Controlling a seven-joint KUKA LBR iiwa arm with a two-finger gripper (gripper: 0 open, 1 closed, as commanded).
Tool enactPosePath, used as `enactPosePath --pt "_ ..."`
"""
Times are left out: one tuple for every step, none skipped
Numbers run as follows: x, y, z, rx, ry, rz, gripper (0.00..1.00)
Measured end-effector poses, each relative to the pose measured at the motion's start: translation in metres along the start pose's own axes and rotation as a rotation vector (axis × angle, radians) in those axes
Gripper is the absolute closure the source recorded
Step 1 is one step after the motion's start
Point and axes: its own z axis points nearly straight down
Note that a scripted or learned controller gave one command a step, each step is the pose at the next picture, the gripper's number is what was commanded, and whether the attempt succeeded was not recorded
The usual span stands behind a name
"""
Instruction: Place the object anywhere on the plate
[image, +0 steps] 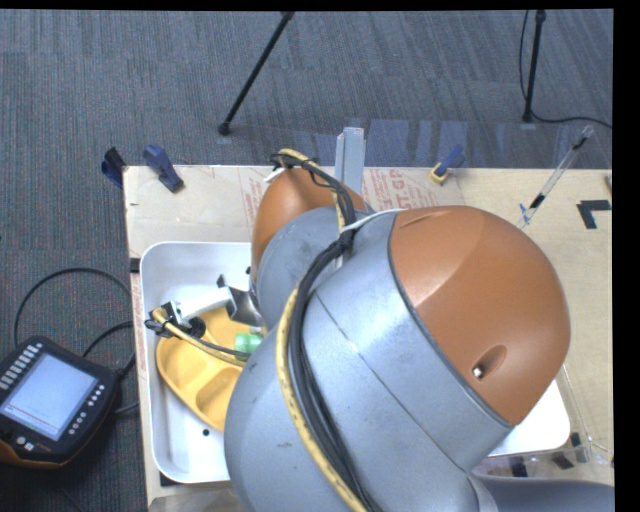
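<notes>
A yellow plate (200, 375) lies in the left white bin (160, 270), partly covered by the arm. A small green object (246, 343) shows at the plate's right side, right against the edge of the grey arm; I cannot tell whether it rests on the plate or is held. My gripper (232, 298) hangs over the plate's far end, mostly hidden behind the wrist.
The big grey and orange arm (400, 340) covers the middle of the view and most of the right bin (545, 425). A teach pendant (45, 400) lies on the floor at the left. Blue clamps (160, 165) sit at the bench's back edge.
</notes>
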Motion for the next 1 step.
enactPosePath --pt "0.0484 0.0045 -0.0665 0.000 0.001 -0.358 0.00"
